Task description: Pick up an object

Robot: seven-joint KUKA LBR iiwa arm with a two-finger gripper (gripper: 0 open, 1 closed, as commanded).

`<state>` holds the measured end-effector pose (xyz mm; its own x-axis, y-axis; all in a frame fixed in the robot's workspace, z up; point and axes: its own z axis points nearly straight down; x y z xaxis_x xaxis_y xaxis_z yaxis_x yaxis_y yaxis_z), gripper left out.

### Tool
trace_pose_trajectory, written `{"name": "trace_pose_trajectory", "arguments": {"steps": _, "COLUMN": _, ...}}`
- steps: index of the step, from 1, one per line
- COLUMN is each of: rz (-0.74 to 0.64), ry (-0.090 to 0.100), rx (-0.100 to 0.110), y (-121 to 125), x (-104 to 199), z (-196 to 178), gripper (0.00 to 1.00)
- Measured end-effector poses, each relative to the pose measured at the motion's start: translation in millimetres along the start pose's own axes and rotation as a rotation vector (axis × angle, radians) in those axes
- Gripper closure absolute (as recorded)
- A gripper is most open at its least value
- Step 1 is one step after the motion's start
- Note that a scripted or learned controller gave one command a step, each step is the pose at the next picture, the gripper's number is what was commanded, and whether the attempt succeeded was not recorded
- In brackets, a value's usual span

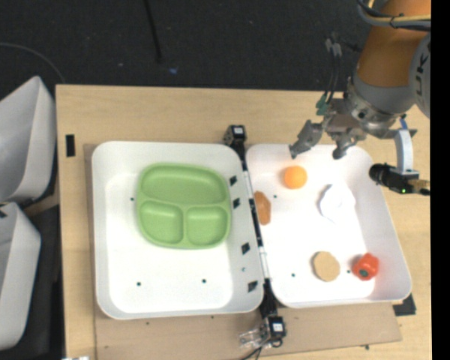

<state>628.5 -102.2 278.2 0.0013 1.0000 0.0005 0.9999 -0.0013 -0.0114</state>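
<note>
My gripper (320,146) hangs open over the far edge of the right bin (382,223), its two fingers spread with nothing between them. Just below it in the bin lies an orange ball (293,177). A brown oblong piece (262,207) rests by the bin's left wall. A white object (336,202) sits mid-bin, hard to make out against the white floor. Toward the front lie a tan round disc (325,265) and a red pepper-like piece (365,266).
The left bin (120,276) holds a green divided plate (184,205). Black clips (235,134) sit along the seam between the bins. White equipment (15,193) stands off the bench's left side.
</note>
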Motion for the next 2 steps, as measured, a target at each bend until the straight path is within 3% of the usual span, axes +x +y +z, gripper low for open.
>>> {"name": "trace_pose_trajectory", "arguments": {"steps": 1, "rz": -0.002, "ry": -0.001, "rx": -0.013, "y": 1.8, "x": 0.3, "z": -7.5, "gripper": 0.0}}
{"name": "trace_pose_trajectory", "arguments": {"steps": 2, "rz": 0.0, "ry": -0.002, "rx": -0.009, "y": 3.1, "x": 0.0, "z": 34.1, "gripper": 0.0}}
